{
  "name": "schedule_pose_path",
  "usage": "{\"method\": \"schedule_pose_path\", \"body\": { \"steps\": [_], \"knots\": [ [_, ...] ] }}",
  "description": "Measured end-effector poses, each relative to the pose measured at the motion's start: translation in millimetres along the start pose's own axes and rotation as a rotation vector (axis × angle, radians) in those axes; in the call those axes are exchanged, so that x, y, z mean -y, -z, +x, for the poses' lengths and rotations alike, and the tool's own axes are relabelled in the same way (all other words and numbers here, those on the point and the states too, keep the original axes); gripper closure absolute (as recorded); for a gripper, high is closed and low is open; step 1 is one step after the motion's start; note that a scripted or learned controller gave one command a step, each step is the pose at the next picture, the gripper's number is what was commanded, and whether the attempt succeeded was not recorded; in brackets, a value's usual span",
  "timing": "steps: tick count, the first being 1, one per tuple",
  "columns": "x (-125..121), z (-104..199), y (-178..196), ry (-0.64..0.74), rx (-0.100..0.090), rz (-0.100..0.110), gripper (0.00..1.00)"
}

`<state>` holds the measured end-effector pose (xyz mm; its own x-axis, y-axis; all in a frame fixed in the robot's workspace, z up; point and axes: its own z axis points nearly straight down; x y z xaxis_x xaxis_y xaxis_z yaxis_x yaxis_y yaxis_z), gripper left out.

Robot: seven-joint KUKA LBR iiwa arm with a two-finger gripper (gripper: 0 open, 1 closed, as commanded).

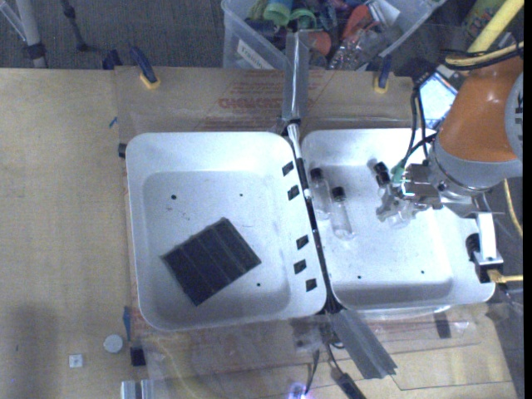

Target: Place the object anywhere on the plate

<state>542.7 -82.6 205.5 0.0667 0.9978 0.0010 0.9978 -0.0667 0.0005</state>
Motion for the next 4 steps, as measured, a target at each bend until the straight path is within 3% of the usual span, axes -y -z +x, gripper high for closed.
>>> {"method": "schedule_pose_path", "body": {
  "steps": [1, 2, 3, 4],
  "knots": [
    [-72.7, 109.1, 71.1, 0.108, 0.001, -0.001, 1.0],
    [-68.3, 211.1, 65.5, 0.271, 0.001, -0.003, 1.0],
    [-98.5, 266.0, 136.7, 0.699, 0.002, -0.006, 1.0],
    [-104.9, 279.0, 230.6, 0.953, 0.003, -0.007, 1.0]
  ]
}}
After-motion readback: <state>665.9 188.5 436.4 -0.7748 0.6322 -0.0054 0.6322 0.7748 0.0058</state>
